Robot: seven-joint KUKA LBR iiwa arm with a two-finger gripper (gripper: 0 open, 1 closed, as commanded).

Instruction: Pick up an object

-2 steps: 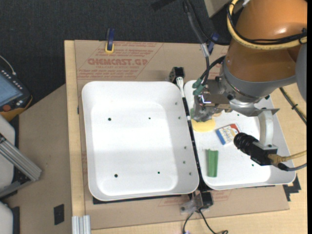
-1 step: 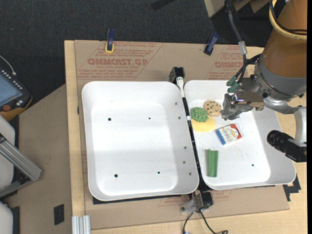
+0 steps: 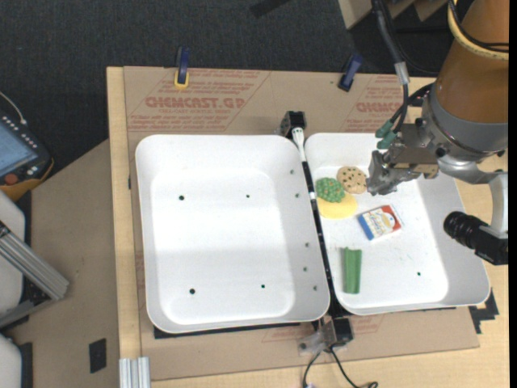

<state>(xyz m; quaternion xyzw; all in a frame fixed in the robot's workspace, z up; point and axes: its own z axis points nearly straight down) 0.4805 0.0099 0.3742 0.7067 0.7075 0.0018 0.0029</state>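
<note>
- Green block [image 3: 352,270]: nearest item in the right bin [image 3: 420,293], near-left part. Long axis runs near–far, almost straight, far end tipped a touch left. Well apart from the gripper [image 3: 380,183], to its near-left.
- Blue/red/white packet [image 3: 380,221]: mid bin, just near of the gripper, about under it. Flat; long axis left–right w/ the right end angled slightly far.
- Yellow disc [image 3: 338,206] w/ green bumpy round thing [image 3: 329,188] resting on its far-left edge: left of the gripper, close to the divider between bins. No clear long axis on either.
- Tan cookie-like round [image 3: 350,178]: just left of the gripper, closest obj. to it; touching or nearly touching the green round thing. Round, so no grasp direction to favour.
- Gripper: hangs low over far-centre of the right bin; whether the fingers are apart or together — can't tell, dark and blurred. Nothing seen betw. them.
- Judgement: cookie or packet are the short moves, a small shift left or near.
- Left bin [image 3: 161,160]: white, beside it on the tabletop.
</note>
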